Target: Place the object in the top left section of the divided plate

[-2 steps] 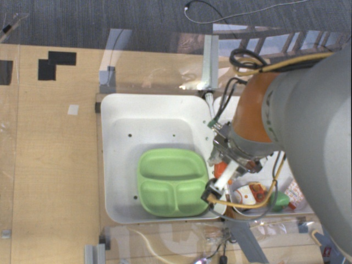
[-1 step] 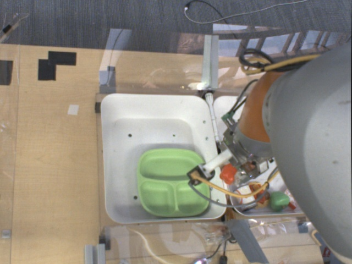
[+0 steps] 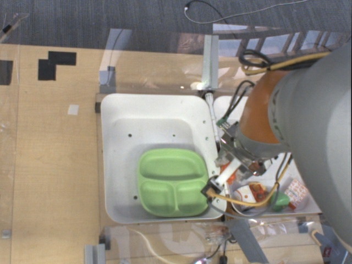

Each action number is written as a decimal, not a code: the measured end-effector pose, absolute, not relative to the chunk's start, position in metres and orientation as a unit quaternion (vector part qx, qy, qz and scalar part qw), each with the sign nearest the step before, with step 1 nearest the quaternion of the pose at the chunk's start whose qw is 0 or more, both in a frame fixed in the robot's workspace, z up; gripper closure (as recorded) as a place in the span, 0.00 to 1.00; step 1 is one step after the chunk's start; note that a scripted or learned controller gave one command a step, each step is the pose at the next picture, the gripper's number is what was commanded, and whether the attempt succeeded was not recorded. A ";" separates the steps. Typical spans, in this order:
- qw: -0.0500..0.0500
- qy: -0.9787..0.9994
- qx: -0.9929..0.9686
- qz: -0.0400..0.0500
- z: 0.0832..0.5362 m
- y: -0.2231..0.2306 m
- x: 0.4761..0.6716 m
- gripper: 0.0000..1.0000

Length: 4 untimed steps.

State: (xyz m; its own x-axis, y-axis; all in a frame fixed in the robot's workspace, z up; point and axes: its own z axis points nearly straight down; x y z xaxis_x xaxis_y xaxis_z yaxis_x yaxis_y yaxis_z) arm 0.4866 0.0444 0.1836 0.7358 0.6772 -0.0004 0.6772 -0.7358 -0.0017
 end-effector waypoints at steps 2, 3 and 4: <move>-0.001 -0.471 -0.882 -0.002 0.436 -0.003 0.487 1.00; 0.000 -0.332 -0.943 -0.001 0.426 0.079 0.487 1.00; 0.001 -0.149 -0.989 -0.002 0.435 0.077 0.489 1.00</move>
